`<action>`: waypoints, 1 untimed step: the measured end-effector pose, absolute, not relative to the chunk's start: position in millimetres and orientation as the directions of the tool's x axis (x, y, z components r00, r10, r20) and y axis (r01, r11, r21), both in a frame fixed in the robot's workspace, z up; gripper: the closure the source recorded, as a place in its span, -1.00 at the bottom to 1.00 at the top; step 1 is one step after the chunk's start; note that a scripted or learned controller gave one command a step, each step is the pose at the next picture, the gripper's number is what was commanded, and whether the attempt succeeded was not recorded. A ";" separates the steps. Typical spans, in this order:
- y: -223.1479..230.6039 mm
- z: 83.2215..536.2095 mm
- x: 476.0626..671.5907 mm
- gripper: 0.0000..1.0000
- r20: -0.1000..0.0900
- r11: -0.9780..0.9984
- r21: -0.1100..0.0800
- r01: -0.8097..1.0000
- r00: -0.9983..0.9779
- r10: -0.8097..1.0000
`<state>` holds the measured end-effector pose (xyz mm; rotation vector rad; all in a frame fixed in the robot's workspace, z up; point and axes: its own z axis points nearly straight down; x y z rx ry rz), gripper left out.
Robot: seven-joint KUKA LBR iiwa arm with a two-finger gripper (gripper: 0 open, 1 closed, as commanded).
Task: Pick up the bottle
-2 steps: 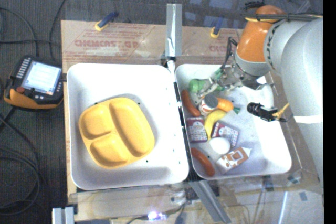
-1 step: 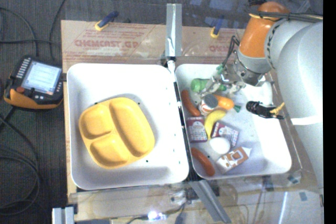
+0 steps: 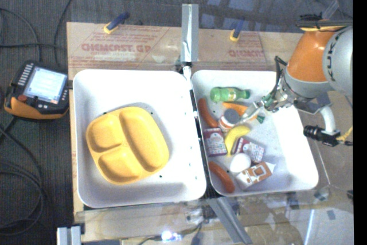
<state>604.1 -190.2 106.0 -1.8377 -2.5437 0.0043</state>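
Starting at the far left, a teach pendant (image 3: 35, 90) with a lit screen lies on the carpet beside the bench. The left bin (image 3: 86, 192) holds a glossy yellow divided plate (image 3: 127, 143) — three moulded compartments, rounded corners. In the right bin (image 3: 304, 172), the green bottle (image 3: 228, 93) lies on its side near the back wall, above a crowded heap: two red sausages, a banana (image 3: 237, 135), a white egg, small cartons. The gripper (image 3: 265, 105) hangs just right of the bottle, over the heap — whether its fingers are spread or closed I cannot tell.
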 end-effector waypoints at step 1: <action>-135.3 109.9 665.3 -1.00 0.005 0.177 -0.019 0.984 -0.177 0.984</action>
